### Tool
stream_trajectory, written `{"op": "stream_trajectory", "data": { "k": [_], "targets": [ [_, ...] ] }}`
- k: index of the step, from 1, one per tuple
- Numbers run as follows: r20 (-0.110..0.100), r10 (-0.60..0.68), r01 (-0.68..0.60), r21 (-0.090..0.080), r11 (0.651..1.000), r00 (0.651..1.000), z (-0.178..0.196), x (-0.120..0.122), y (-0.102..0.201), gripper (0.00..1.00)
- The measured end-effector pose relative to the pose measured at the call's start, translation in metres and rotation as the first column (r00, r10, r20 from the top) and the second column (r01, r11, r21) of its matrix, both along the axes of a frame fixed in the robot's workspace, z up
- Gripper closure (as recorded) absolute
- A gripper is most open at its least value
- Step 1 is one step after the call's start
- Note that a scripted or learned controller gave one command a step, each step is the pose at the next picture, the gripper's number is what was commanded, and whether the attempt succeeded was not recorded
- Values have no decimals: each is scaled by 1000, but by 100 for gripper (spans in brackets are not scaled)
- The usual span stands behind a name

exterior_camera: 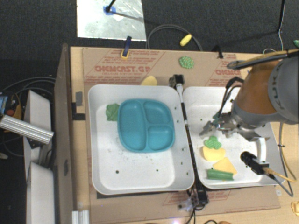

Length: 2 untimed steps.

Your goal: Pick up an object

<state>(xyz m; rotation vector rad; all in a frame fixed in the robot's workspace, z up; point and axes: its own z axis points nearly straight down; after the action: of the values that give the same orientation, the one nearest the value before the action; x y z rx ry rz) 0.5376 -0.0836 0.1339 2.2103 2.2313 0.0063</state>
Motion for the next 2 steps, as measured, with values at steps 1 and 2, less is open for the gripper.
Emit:
{"op": "stream_trajectory", "data": {
  "k": [1,2],
  "targets": [
    [-5,-9,9,-2,1000,1000,-52,-27,-8,0],
    [12,-6,6,-10,1000,1000,-47,91,-86,0]
  ]
}}
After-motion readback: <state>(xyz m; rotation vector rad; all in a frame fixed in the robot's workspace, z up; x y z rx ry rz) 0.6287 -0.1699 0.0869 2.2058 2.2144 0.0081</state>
